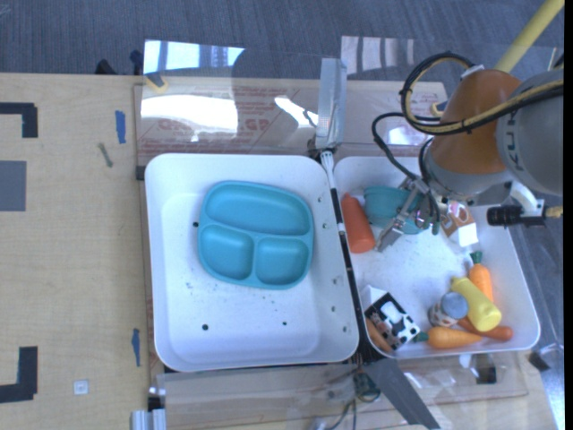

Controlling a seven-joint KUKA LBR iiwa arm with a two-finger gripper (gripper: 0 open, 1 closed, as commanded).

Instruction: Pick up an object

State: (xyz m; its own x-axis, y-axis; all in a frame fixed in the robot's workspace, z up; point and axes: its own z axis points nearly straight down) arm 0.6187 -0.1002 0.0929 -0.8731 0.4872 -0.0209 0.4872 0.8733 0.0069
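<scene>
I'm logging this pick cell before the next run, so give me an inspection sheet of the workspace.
Surface: wooden bench bearing two white bins; left bin, right bin.
Job's things: orange cylinder and teal object at the right bin's upper left; yellow bottle, carrots and a black-and-white block along its lower edge.
Clutter: blue divided tray in the left bin.
Grippers: gripper low over the right bin, beside the teal object.
Cables: black loops above the wrist.
Surroundings: grey floor, blue tape marks on the bench.
</scene>
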